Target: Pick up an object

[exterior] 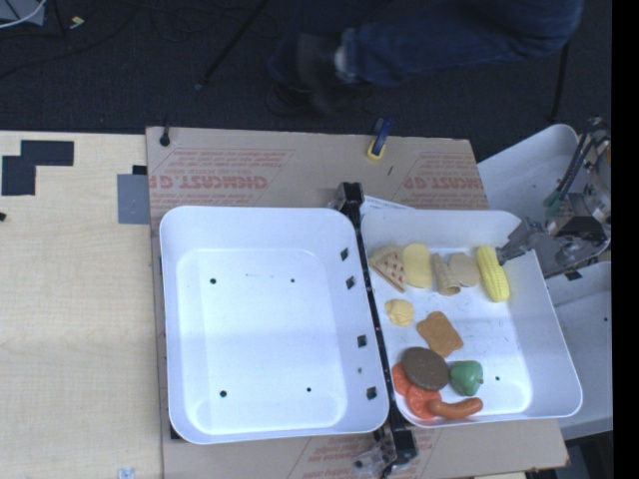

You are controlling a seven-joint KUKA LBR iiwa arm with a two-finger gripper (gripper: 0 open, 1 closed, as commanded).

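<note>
The right bin [547,367] holds several toy foods. A yellow corn cob [492,273] lies near the bin's far right side, with a tan roll [453,271], a yellow piece [416,265] and a pizza slice [389,265] in a row to its left. Lower down lie a small yellow piece [399,312], an orange cracker [439,333], a brown disc [426,368], a green pepper [466,376] and a red sausage [454,408]. My gripper [529,238] hangs at the bin's right rim, just right of the corn, holding nothing that I can see.
The left bin [180,267] sits beside the right one, with a black clamp strip [364,307] between them. Both rest on a cardboard sheet [250,168] on the wooden bench. A blurred person moves beyond the bench's far edge [399,38].
</note>
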